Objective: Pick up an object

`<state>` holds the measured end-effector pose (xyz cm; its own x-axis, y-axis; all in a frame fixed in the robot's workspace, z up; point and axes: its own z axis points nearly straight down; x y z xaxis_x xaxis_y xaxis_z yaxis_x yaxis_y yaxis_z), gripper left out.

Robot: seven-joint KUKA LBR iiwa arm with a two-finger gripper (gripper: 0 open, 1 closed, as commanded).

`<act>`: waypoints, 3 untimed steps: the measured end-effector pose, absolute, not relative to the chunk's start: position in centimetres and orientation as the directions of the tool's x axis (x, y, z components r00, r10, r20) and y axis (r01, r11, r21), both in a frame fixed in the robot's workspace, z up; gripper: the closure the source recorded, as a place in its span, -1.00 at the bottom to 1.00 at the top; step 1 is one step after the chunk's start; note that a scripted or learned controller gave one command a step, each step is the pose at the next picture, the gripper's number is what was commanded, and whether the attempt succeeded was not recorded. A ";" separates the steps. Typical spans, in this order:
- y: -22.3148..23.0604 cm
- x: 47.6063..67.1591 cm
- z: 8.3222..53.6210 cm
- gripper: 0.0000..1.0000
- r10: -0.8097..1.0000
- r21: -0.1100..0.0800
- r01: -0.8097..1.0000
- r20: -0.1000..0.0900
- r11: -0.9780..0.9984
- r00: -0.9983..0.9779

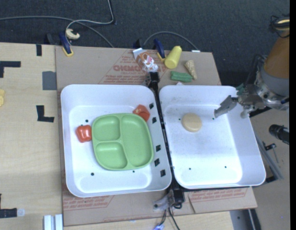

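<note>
A tan puck [191, 122] lies on the floor of the right bin [234, 174], toward its upper left, touching nothing. The gripper [234, 107] hangs over the bin's upper right rim, well apart from the puck; its fingers are spread and grasp nothing. In the left bin [76, 176] sit a green tray [122, 141] and two red pieces [84, 133] beside it.

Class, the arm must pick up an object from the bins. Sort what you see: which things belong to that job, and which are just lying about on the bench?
Job:
gripper
tan round object, right bin
green divided plate, two red pieces, left bin

Lying about, behind the bins:
yellow bottle
green block
small packet
</note>
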<state>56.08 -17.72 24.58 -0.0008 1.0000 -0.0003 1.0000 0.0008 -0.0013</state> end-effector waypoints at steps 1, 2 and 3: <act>-11.7 58.3 9.0 -1.00 1.000 0.000 1.000 0.001 0.002 -0.002; -10.9 62.9 8.6 -1.00 1.000 0.004 1.000 -0.001 0.002 -0.002; -10.9 62.9 9.6 1.00 1.000 0.004 1.000 -0.001 0.003 -0.003</act>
